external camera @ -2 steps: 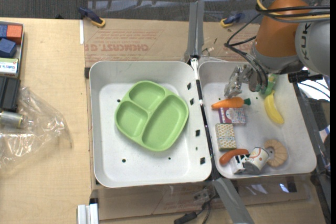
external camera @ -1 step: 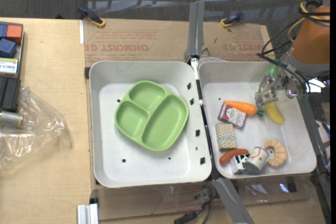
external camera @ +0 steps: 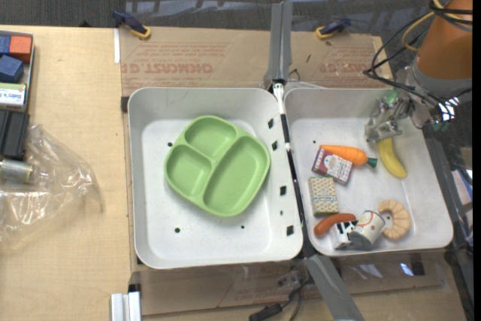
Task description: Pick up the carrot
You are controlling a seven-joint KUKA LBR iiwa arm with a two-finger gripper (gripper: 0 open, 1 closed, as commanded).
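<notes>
The carrot [external camera: 346, 154], orange with a green tip at its right end, lies in the middle of the right bin [external camera: 301, 162], just above a small red and white box [external camera: 332, 166]. My gripper [external camera: 383, 124] hangs over the bin's upper right part, up and to the right of the carrot and apart from it. It is just above the top end of a yellow banana [external camera: 392, 158]. Nothing shows between its fingers.
The right bin also holds a tan cracker box [external camera: 323, 195], a red sausage [external camera: 333, 224], a black and white toy [external camera: 361, 231] and a tan pretzel-like ring [external camera: 395, 219]. A green divided plate [external camera: 218, 165] lies in the left bin [external camera: 143, 184]. Cables hang by the arm.
</notes>
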